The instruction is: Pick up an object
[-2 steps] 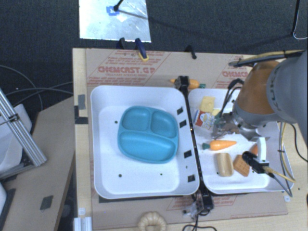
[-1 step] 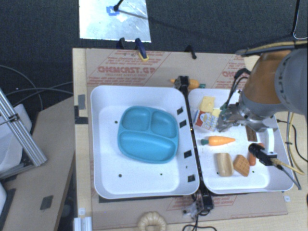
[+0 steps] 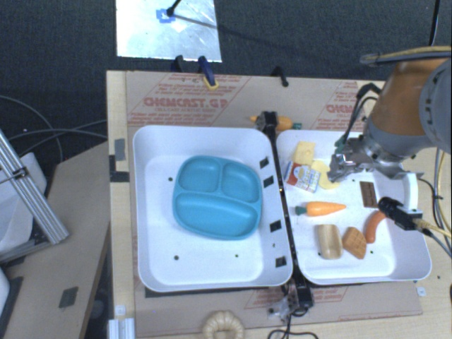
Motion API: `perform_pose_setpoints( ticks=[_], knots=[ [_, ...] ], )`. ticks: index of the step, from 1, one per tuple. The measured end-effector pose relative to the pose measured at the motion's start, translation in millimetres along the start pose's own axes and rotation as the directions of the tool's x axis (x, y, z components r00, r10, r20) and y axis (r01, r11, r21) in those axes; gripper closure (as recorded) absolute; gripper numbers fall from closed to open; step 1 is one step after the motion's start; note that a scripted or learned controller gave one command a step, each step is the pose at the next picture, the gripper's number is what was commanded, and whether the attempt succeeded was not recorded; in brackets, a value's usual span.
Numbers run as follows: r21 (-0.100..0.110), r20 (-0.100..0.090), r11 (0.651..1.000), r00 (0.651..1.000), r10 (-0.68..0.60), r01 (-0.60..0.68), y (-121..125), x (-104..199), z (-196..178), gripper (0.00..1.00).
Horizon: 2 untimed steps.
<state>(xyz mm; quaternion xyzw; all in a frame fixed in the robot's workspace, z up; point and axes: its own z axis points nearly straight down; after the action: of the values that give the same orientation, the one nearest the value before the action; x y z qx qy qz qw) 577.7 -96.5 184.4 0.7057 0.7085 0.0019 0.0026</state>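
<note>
I am lowering the gripper (image 3: 337, 167) just beside the carrot (image 3: 321, 207), aiming squarely, though I cannot tell its grip state.

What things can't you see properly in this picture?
- The tool's tips: too small and blurry in the camera view to tell open from shut, or whether they touch the yellow piece beneath.
- The yellow piece itself: partly covered by the tool.
- The print on the red and white packet: too small to read.
- The orange thing behind the bins: mostly hidden by the black clamp.
</note>
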Motion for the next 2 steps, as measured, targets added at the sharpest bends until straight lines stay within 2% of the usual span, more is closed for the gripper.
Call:
perform_pose_setpoints(
  ticks=[1,2],
  knots=[
    [0.0,0.0,1.0,1.0,-0.001,0.001,2.0,-0.1,-42.8,1.0],
    [0.002,-0.002,1.0,1.0,-0.005,0.005,35.6,39.0,-31.8,1.0]
  ],
)
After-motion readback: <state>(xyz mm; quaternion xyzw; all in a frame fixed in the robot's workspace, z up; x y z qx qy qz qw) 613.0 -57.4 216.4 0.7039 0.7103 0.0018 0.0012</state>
